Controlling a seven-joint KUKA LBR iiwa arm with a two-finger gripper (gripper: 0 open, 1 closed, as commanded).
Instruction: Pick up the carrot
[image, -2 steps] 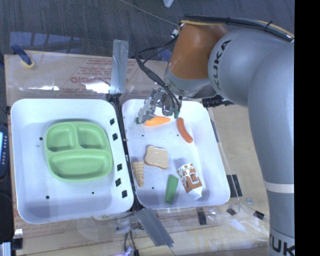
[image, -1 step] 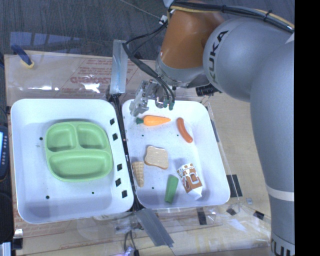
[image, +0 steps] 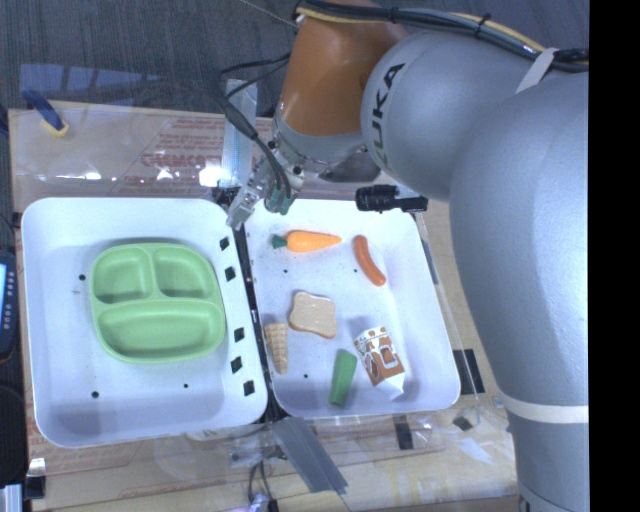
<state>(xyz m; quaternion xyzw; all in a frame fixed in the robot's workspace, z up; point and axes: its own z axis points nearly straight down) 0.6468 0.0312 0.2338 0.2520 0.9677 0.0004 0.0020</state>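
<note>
The orange carrot (image: 310, 241), with a small green top at its left end, lies on its side near the far edge of the right bin (image: 432, 330). My gripper (image: 260, 203) hangs over the far left corner of that bin, up and to the left of the carrot and apart from it. Its two fingers are spread and open, with nothing between them. The grey arm with its orange band comes in from the upper right and covers the bench beyond the bin.
In the right bin with the carrot are a sausage (image: 369, 260), a bread slice (image: 313, 315), a waffle cone (image: 276, 346), a green cucumber piece (image: 343, 377) and a small carton (image: 381, 360). The left bin (image: 45, 260) holds a green divided plate (image: 157, 300).
</note>
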